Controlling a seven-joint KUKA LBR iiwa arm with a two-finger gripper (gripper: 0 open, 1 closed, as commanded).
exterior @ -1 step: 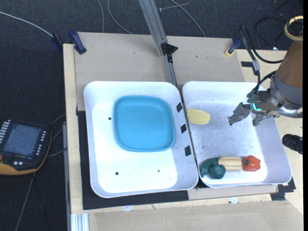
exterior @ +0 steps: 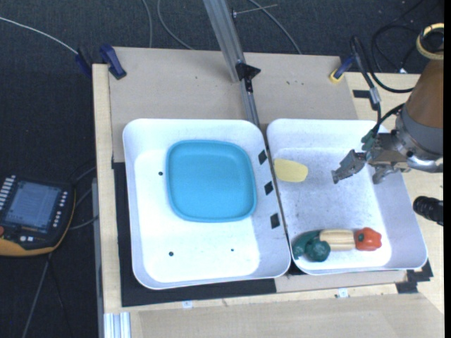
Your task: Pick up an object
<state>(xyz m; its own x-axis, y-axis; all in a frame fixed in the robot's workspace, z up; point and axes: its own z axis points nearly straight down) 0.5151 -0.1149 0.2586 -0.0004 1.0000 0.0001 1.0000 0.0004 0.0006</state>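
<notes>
Gripper: we see the gripper (exterior: 365, 166) spread apart over the right bin (exterior: 331, 203), grasping nothing.
Yellow piece: we find the yellow piece (exterior: 290, 170) near the right bin's left wall.
Near edge: green object (exterior: 311, 248), wooden cylinder (exterior: 337, 240) and red object (exterior: 367, 239) lie in a row.
Left bin: the left bin (exterior: 148, 252) carries a blue plate (exterior: 211, 180).

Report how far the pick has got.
Done: nothing lifted. The yellow piece, green item, wooden piece and red item all lie in the right bin. In hand: the gripper hangs open above that bin, holding nothing. Left: descend, grasp one object, raise it.
</notes>
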